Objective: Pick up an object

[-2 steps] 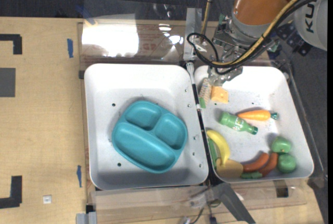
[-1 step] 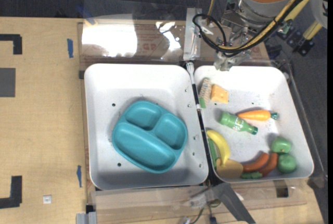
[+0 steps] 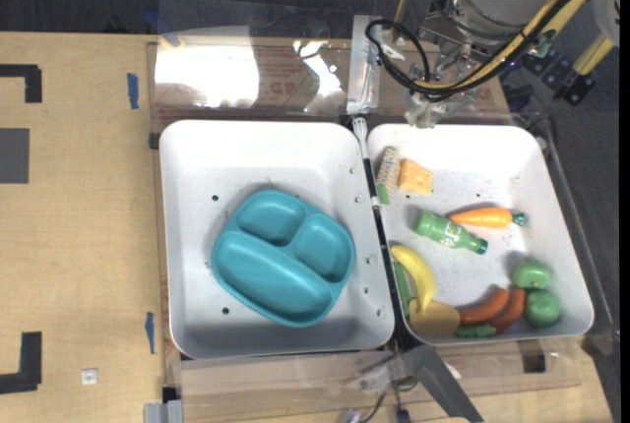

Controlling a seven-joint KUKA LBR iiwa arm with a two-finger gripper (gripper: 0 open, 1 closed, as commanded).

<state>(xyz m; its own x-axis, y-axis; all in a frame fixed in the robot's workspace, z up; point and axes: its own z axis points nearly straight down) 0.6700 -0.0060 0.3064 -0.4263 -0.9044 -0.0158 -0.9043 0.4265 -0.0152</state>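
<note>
Though seen from above at a slant, easy to make out: two shallow white bins side by side on a wooden table (image 3: 69, 214).

Left bin (image 3: 187, 165): holding one teal divided tray (image 3: 285, 259), three compartments, lying slightly askew near the middle.

Right bin (image 3: 492, 155): holding a scatter of toy foods, all resting on the bin floor.
- Near the far left corner, a small green and white brush-like item (image 3: 387, 175), touching a yellow-orange wedge (image 3: 415, 178) on its right.
- Toward the middle, a green bottle (image 3: 450, 233) lying on its side, with an orange carrot (image 3: 482, 216) just beyond it, green top pointing right.
- Along the left wall, a yellow banana (image 3: 415, 275), its near end against a tan piece (image 3: 435, 318).
- At the near edge, a curved red-brown sausage (image 3: 489, 306).
- At the near right corner, a green apple (image 3: 533, 273) just beside a second green fruit (image 3: 542, 310).

Reaching in from the upper right: grey arm with orange band and looping black and yellow cables. Gripper (image 3: 423, 111) hanging over the far rim of the right bin, apart from every toy. Impossible to tell whether released or clenched; nothing seen grasped.
</note>
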